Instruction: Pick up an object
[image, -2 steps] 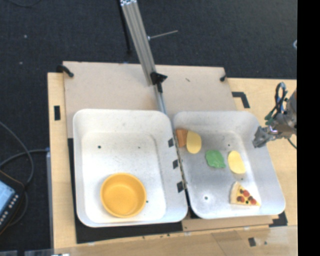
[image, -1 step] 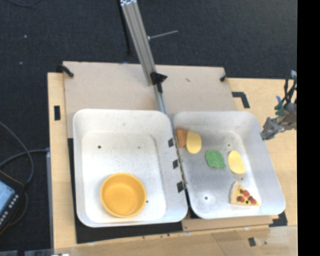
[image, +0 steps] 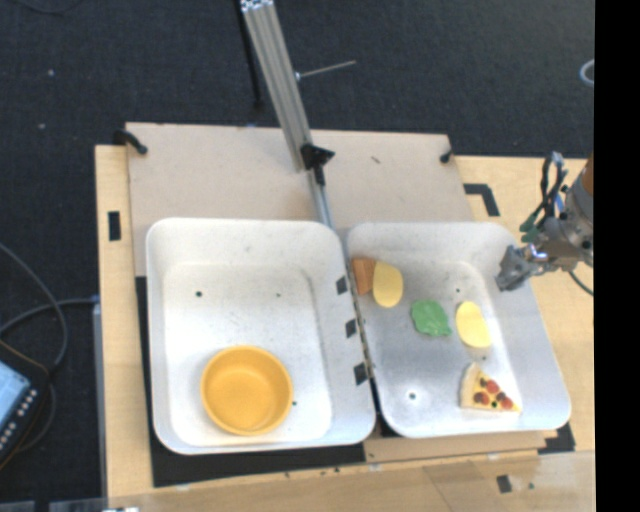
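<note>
The right bin (image: 520, 330) holds a green leafy piece (image: 431, 319), a yellow oval piece (image: 472, 324), a yellow piece (image: 388, 285) beside a small brown one (image: 363, 274), and a pizza slice (image: 487, 391) near the front. In the left bin (image: 170, 260) sits a yellow bowl (image: 246, 389). My gripper (image: 515, 268) hangs at the right bin's far right rim, to the right of the yellow oval, with nothing visibly between its fingers.
A slanted metal pole (image: 285, 95) rises from behind the gap between the bins. The bins rest on a wooden bench (image: 260, 170) with black brackets at its corners. Dark floor surrounds the bench, with cables at the left.
</note>
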